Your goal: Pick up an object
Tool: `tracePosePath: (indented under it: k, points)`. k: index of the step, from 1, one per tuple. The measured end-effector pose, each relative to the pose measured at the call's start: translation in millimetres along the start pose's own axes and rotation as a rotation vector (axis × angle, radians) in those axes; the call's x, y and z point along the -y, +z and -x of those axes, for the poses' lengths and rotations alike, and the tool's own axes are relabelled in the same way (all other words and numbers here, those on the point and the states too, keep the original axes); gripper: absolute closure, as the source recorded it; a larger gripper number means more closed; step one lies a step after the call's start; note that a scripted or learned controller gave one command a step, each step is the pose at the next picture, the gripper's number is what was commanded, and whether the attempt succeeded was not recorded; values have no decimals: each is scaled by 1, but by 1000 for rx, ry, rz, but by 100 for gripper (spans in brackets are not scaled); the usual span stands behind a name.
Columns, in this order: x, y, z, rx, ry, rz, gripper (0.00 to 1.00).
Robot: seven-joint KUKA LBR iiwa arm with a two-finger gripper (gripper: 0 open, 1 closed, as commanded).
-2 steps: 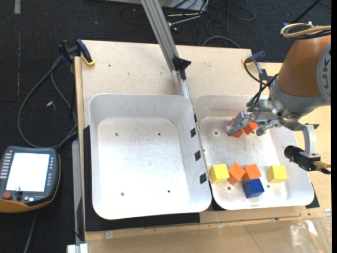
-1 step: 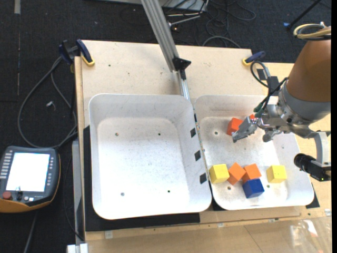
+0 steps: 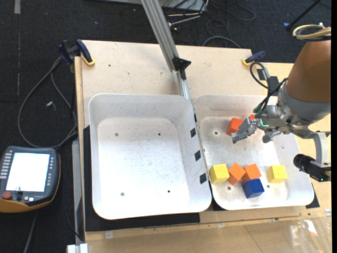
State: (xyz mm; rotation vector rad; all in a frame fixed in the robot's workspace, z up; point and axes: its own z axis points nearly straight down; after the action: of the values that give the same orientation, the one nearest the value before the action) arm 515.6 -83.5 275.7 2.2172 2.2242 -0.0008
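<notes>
In the right bin (image 3: 303, 196), my gripper (image 3: 256, 135) hangs over the upper middle with its fingers spread and nothing between them. An orange block (image 3: 234, 125) lies just outside the left finger (image 3: 243, 134), close against it. Further forward in the same bin sit a yellow block (image 3: 219, 173), two orange blocks (image 3: 236, 173) (image 3: 253, 170), a blue block (image 3: 253, 187) and another yellow block (image 3: 276, 173).
The left bin (image 3: 95, 109) stands beside the right one, sharing a raised middle rim (image 3: 196, 141). A slanted metal pole (image 3: 160, 28) ends near the bins' top junction. A teach pendant (image 3: 27, 178) lies off the bench at left.
</notes>
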Motion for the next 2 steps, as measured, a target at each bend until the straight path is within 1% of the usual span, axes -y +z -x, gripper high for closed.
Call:
tracePosePath:
  k: [1,2]
  points:
    - [2,85,-17,-2,3,-9,0]
    - [1,81,-16,-1,4,-1,0]
